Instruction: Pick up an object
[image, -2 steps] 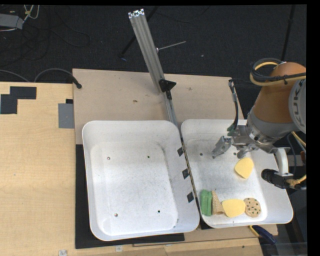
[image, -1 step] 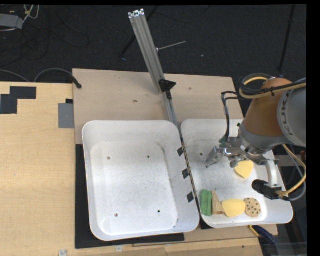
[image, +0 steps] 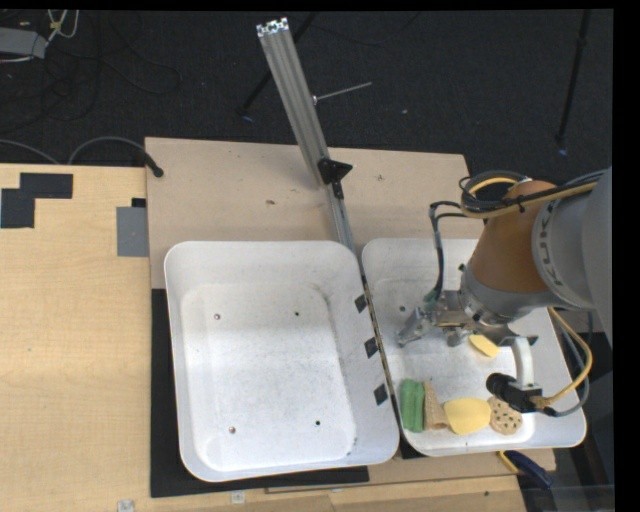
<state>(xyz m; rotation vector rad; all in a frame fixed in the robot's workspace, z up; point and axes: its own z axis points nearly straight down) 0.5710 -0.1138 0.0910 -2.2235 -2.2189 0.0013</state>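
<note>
While the arm hangs low over the right bin, its gripper points toward the bin's left wall, above bare white floor. Its metal fingers look slightly parted with nothing between them, though the slant makes the gap hard to judge.

Everything worth picking lies elsewhere: a green piece, a tan slice, a round yellow piece and a speckled brown cookie-like piece crowd together along the near edge, and a small yellow piece sits just beside the wrist. If the fingers close where they are, I judge they would catch only air. A reach into the near cluster risks pinching two touching pieces at once, or nudging one against the rim. The dividing wall with its black clips is near the fingertips and could be struck. Loose cables trail close to the objects and might snag.

Beside it, the left bin shows only small dark specks. Both bins rest on a pale board beside a light wooden table; a slanted metal rail rises behind over dark floor.
</note>
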